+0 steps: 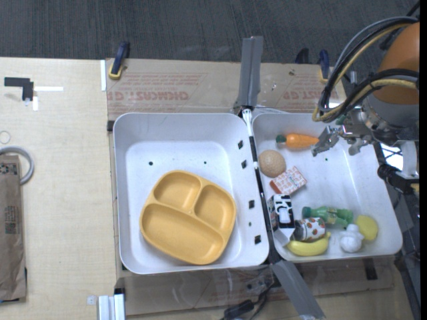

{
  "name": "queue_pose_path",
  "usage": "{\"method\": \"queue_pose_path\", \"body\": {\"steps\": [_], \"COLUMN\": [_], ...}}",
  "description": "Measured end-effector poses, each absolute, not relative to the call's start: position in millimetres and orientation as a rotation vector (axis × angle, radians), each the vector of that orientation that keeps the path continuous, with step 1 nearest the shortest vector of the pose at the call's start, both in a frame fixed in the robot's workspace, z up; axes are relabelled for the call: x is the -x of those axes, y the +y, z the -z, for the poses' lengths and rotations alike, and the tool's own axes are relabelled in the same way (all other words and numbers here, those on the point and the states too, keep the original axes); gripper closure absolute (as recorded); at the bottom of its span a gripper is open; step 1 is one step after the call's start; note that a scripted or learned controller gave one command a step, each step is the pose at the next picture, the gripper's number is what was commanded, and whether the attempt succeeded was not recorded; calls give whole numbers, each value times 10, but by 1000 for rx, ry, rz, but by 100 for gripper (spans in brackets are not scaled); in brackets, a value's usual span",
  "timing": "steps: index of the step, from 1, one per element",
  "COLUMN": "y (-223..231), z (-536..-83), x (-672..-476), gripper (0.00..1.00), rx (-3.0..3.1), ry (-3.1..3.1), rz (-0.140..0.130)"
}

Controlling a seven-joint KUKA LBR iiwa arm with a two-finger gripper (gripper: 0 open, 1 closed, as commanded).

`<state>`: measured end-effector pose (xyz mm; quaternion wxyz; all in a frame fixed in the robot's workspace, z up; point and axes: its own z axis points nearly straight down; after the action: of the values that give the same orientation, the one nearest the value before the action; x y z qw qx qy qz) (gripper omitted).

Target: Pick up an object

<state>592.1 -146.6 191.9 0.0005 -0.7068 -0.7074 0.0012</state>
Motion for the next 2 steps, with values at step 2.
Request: {"method": "queue_pose_path", "body": {"steps": [2], "y": [-1504], "z": [-1851], "x": [-6595], "gripper": [0], "rx": [1818], "ry": [-2567], "rz": [-2]}}
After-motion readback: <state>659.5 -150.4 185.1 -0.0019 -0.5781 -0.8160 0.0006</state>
